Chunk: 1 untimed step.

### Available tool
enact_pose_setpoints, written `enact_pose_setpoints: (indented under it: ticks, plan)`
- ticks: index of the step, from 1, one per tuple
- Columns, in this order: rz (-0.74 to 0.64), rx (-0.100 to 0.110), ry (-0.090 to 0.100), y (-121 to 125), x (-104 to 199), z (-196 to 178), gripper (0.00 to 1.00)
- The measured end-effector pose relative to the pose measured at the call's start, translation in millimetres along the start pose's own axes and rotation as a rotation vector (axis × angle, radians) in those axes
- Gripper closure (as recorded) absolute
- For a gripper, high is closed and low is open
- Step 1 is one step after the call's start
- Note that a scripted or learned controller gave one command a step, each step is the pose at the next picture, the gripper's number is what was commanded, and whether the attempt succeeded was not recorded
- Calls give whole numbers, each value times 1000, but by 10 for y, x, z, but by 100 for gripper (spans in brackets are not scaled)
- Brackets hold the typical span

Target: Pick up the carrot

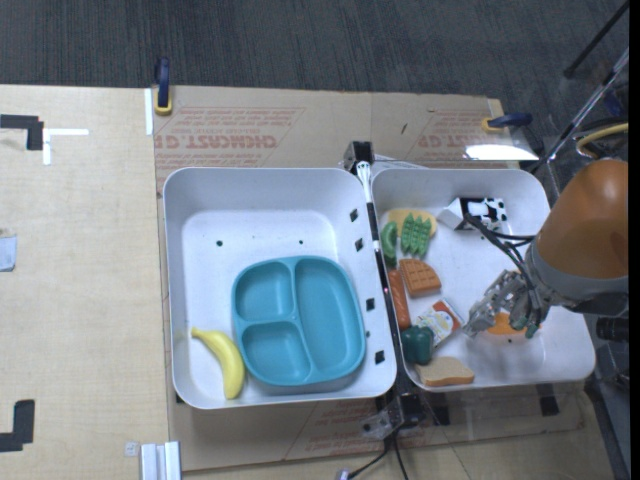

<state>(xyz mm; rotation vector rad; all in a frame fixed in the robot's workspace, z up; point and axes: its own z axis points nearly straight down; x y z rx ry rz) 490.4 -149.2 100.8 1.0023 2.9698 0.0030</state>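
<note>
In the right bin (570, 363), a small bright orange piece lies on the floor. It looks like the carrot (499, 326), and the arm above hides most of it. My gripper (504, 318) is down over it, open, with one finger on each side of the orange piece. The piece rests on the bin floor and is not lifted.
Along the right bin's left side lie a green leafy piece (414, 231), a waffle (420, 278), a long orange-red stick (398, 300), a white packet (437, 320), a green pepper (417, 344) and a bread slice (447, 373). The left bin (200, 208) holds a teal divided plate (298, 320) and a banana (224, 358).
</note>
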Motion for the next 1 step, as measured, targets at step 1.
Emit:
enact_pose_setpoints:
  ticks: [1]
  plan:
    - [200,4,2,583,-395,-879,100]
